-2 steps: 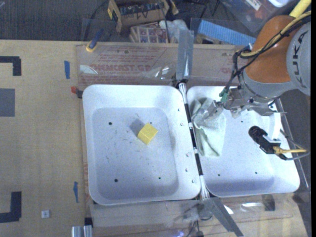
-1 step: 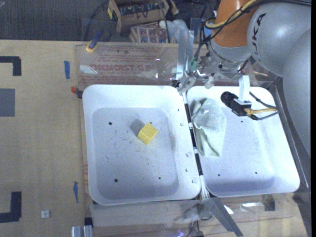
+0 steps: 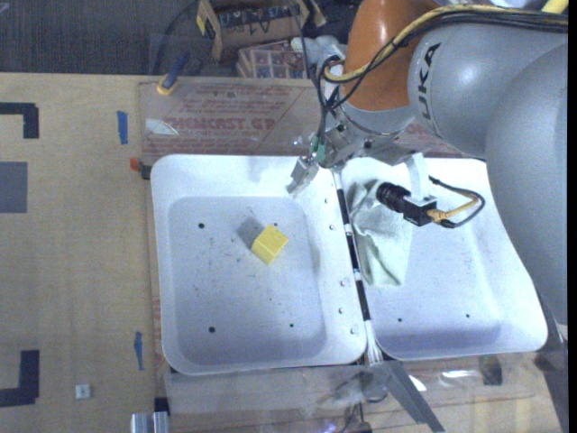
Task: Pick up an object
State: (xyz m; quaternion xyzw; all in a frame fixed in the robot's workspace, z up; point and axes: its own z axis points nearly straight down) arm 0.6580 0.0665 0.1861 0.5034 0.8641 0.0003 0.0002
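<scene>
Bench top (image 3: 72, 269) is light wood with black corner marks (image 3: 22, 120) and short blue tape strips (image 3: 123, 127). A printed board (image 3: 216, 120) lies under the bins' far edge. Dark floor (image 3: 81, 16) runs beyond the bench. A cardboard box (image 3: 252, 14) and loose cables sit there. Lighting is even, with no strong shadows.

Arm (image 3: 487, 70): smooth grey casing, rounded segments. An orange band (image 3: 388, 34) encircles the wrist section. Black "KUKA" lettering (image 3: 424, 79) marks the grey shell beside the band. Black and yellow cables (image 3: 379, 48) run along the casing. Tool (image 3: 305, 171): small, metallic, light grey, mounted below the band.
</scene>
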